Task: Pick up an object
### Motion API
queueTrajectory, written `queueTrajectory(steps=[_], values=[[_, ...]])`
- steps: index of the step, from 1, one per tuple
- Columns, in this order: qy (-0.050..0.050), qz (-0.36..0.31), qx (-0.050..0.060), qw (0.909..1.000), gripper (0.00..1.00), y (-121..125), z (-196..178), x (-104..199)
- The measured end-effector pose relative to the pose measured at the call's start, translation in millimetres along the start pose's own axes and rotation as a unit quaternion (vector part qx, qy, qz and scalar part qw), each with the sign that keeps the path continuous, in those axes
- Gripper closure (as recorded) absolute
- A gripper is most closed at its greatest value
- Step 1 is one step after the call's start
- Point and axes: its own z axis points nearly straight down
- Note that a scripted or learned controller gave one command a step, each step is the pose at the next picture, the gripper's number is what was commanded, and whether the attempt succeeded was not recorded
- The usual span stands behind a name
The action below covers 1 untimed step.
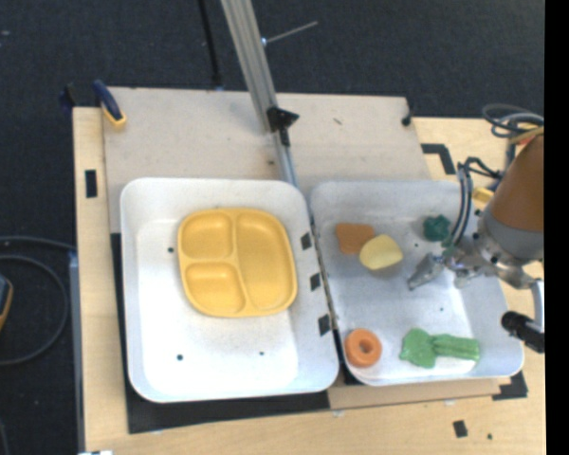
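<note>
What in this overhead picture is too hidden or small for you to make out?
- Pincer: small and blurred over the right bin; whether it is open or shut cannot be told.
- Arm: cut off by the picture's right edge.
- Dark green object: partly behind the arm's cables, shape unclear.
- Orange block: its lower right is covered by the yellow lump.

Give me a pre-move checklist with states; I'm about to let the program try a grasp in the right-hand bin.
1. Gripper above the right bin: ok.
2. Nothing between its fingers: ok.
3. Finger opening: cannot tell.
4. Nearest target, yellow piece, apart from the gripper: ok.
5. Yellow piece clear of neighbours: not ok, it touches the orange-brown piece.
6. Green toy and orange ring lie apart: ok.
</note>
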Motion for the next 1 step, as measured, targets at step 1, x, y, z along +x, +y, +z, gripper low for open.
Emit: queueTrajectory(steps=[1], values=[[-0.001,0.001,-0.002,1.0000,0.00,1.0,27.1,-1.3]])
